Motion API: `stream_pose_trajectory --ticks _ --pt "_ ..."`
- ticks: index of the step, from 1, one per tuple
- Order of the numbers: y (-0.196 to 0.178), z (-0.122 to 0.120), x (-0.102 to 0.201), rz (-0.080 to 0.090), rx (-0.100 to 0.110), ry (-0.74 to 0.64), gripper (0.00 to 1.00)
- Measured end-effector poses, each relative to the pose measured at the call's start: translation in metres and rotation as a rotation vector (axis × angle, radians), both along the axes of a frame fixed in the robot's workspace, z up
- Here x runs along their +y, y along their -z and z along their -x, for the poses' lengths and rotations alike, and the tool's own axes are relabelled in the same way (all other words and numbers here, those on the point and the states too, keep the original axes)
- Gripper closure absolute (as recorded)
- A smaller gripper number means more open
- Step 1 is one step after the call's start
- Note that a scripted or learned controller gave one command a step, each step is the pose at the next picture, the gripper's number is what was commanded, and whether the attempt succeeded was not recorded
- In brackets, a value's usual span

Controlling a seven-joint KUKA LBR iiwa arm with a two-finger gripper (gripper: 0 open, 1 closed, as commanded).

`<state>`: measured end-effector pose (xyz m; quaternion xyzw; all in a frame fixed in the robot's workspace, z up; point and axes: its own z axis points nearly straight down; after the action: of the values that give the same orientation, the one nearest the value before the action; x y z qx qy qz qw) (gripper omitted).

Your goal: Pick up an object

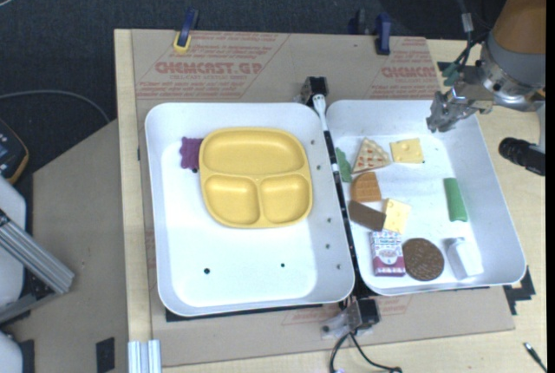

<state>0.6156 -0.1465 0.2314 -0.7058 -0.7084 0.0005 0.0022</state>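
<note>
My gripper [440, 120] hangs over the far right part of the right bin [499, 215], with nothing visibly held. Just to its left lie a yellow cheese square [407, 152] and a pizza slice [371, 156]. Nearer the front are a tan bread piece [366, 186], a brown chocolate bar [366, 214], a second cheese piece [396, 214], a red packet [388, 253] and a round brown cookie [423, 258]. A green stick [453, 199] and a white item [464, 257] lie along the right side.
The left bin [234, 276] holds a yellow divided plate [256, 174] with a purple item [189, 153] at its left edge. A small green piece [342, 165] lies by the divider between the bins. Clamps sit on the far board edge.
</note>
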Motion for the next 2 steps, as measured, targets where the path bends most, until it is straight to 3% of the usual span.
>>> stream_pose_trajectory --ticks 2 --pt "0.007 0.063 0.099 -0.001 0.001 -0.001 1.00"
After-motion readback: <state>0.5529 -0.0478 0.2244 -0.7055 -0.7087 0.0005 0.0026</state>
